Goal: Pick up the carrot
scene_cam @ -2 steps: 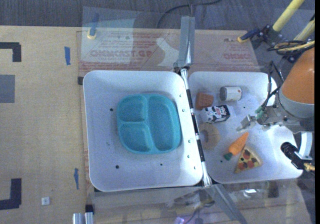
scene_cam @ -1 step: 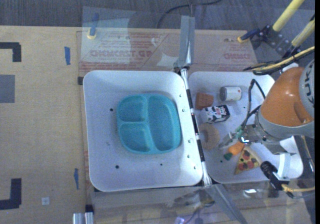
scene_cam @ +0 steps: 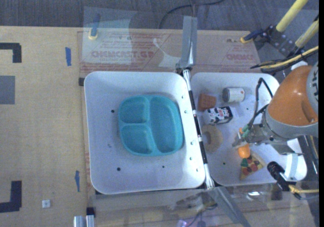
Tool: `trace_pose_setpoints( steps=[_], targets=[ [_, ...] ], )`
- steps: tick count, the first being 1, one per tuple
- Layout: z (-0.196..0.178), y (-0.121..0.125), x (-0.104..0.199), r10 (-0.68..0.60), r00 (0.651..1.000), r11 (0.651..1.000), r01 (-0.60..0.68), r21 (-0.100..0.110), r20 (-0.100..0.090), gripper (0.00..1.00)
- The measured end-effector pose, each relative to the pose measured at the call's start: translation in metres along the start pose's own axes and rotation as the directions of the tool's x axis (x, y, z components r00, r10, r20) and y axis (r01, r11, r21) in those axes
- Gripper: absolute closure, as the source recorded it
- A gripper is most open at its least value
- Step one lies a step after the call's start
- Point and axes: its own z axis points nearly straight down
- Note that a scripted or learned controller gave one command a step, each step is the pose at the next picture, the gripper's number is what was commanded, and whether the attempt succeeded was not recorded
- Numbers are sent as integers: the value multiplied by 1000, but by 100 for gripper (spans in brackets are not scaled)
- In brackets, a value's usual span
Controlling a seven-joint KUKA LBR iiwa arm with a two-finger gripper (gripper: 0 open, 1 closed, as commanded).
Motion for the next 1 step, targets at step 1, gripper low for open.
trace_pose_setpoints(
  steps=[1],
  targets=[
    [-86,47,52,53,999,998,-53,14,-7,100]
  ],
)
